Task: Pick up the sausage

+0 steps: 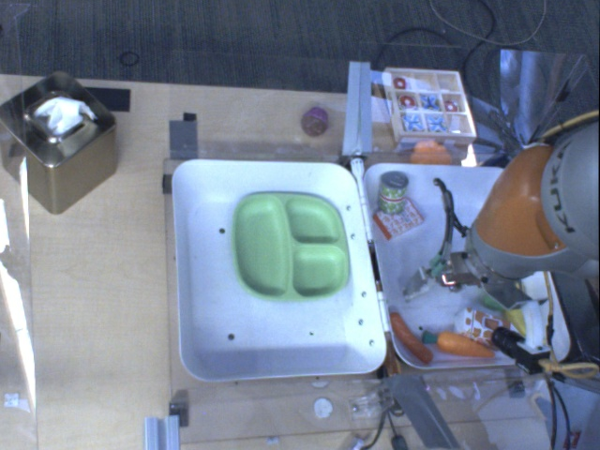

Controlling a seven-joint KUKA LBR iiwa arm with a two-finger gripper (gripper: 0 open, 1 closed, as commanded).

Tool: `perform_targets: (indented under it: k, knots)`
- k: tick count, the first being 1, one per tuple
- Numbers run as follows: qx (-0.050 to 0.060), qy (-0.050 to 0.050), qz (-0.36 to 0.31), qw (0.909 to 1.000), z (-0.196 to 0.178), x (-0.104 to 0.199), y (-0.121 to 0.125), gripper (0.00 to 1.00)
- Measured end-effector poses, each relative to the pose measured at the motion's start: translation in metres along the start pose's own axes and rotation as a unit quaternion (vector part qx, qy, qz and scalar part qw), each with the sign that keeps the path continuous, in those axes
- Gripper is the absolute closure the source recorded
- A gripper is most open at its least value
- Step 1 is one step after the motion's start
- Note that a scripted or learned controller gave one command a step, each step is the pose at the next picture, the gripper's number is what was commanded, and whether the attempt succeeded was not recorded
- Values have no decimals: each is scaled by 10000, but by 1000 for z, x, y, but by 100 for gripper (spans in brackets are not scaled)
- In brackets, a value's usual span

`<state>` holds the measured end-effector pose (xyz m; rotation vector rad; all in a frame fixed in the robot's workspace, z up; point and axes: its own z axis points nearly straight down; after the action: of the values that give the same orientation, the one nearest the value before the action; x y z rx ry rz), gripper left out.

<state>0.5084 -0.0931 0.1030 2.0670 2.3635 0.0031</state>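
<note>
- The sausage lies at the right bin's front-left corner, beside a carrot.
- The pincer hangs above, holding nothing; its opening cannot be told.
- Descend astride the sausage, clear of the wall.

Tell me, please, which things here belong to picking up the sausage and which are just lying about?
Belongs to the job:
- sausage, at the right bin's front-left corner
- claw, over that bin

Lying about:
- carrot beside the sausage
- small can
- green divided tray in the left bin
- tissue box
</note>
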Motion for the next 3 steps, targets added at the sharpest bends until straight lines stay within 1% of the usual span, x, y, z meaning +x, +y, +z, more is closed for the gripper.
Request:
perform_targets:
  k: [1,2,3]
  knots:
    - [-11,-4,2362,9717,-81,21,-17,0]
    - [4,-1,971,9953,-80,56,-12,0]
    - [-5,-1,-480,9988,-81,56,-12,0]
